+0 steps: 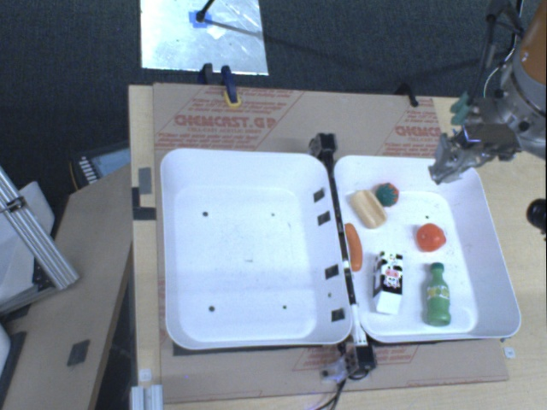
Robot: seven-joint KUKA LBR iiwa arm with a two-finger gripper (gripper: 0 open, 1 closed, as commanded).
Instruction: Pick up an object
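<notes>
I count two white bins on my bench, side by side, and six small things, all of them in the right bin [500,254]. The left bin [179,229] shows me just four dark dots on its floor.

Going round the right bin like a clock face: at about eleven o'clock there's a tan bread roll [369,208], and touching its upper right end a dark teal ball [388,194]. At roughly two o'clock from the bin's centre sits a red-orange tomato [431,237], well apart from the roll. At nine o'clock an orange carrot [352,244] lies lengthwise against the wall shared with the left bin. At about seven o'clock I have a small white carton with a black cow print [389,282], lying flat. Just beside it, at five o'clock, a green bottle [437,295] with a yellowish label lies cap pointing to twelve.

My gripper [446,171] hangs over the right bin's upper right rim, at one o'clock, pointing down and left. Nothing is between its fingers, and I can't tell how wide they stand. It's near the tomato and ball, touching neither.
</notes>
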